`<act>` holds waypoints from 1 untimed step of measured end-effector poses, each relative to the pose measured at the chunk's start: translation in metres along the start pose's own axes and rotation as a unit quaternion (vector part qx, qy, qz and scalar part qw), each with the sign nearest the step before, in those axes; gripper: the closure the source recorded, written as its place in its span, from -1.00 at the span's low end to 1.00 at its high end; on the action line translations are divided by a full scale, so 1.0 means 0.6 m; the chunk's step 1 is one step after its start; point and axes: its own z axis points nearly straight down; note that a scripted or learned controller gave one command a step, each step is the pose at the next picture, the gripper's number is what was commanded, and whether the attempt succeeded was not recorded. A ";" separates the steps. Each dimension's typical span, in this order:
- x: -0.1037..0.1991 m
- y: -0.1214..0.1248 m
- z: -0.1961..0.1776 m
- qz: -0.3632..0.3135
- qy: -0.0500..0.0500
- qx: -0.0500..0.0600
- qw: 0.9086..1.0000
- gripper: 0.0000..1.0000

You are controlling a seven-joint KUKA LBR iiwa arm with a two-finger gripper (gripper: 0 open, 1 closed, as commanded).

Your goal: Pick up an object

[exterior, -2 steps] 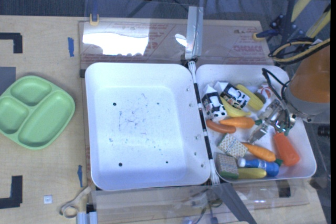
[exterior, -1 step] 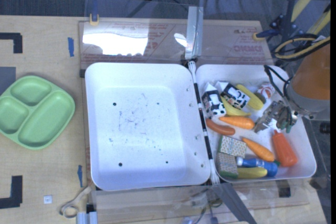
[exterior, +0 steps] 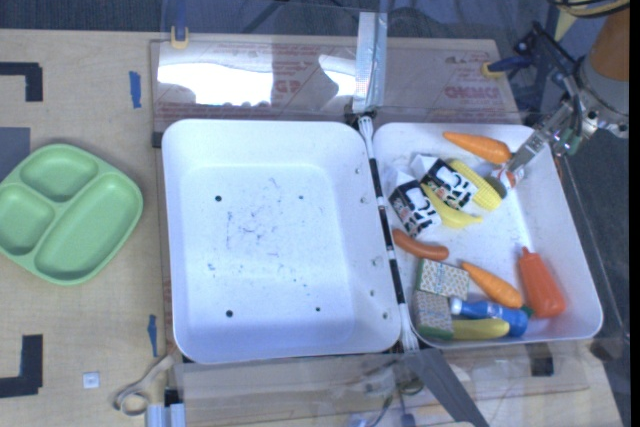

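Note:
My gripper point(exterior: 512, 167) hangs over the right bin point(exterior: 580, 245) near its far right corner, slanting down to the left from the wrist. Its tip is just right of an orange carrot point(exterior: 478, 147) and a yellow corn cob point(exterior: 470, 195) wrapped by a black-and-white packet point(exterior: 452, 183). Nothing shows between its tips. A second black-and-white packet point(exterior: 413, 205) lies to the left. Nearer the front lie a red sausage point(exterior: 420, 247), another carrot point(exterior: 490, 283), an orange bottle point(exterior: 541, 283), a patterned box point(exterior: 440, 295) and a blue-and-yellow marker point(exterior: 485, 323).
The left bin point(exterior: 270, 235) sits beside the right one, split from it by a hinged ridge point(exterior: 385, 225). A green divided plate point(exterior: 65, 212) rests on the bench at far left. Clear panels point(exterior: 330, 75) stand behind both bins. Cables and tripod legs are at the back.

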 end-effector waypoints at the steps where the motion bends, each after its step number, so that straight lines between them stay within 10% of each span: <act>1: -0.002 0.002 -0.019 -0.001 -0.003 -0.002 1.000 1.00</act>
